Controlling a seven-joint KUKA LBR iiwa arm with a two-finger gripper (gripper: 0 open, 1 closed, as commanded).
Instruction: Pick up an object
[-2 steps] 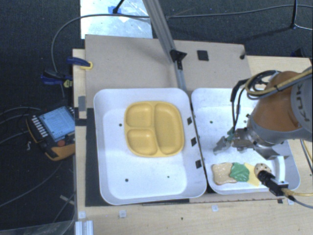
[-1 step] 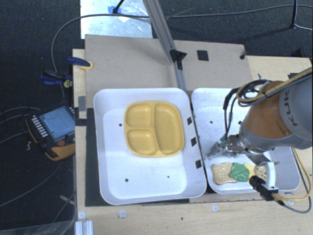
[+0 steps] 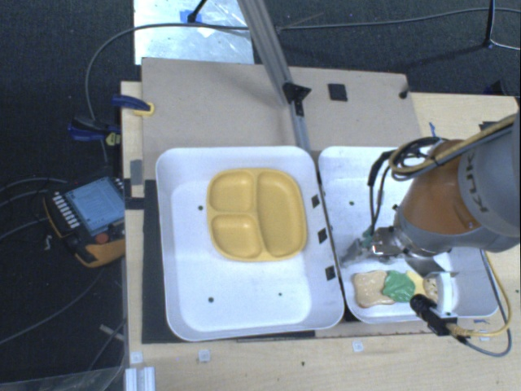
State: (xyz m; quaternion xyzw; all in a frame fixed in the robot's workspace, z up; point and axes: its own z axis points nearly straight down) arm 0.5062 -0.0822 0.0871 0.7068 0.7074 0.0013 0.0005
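Over the right bin, the big grey and orange arm hangs low. Near the bin's front edge lie a tan cookie-shaped toy and a green thing, touching each other. Nothing looks picked up yet, I think. A yellow plate sits in the bin beside it.

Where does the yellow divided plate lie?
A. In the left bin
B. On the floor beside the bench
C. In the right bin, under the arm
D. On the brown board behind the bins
A: the yellow divided plate rests on the floor of the left bin, apart from the arm.
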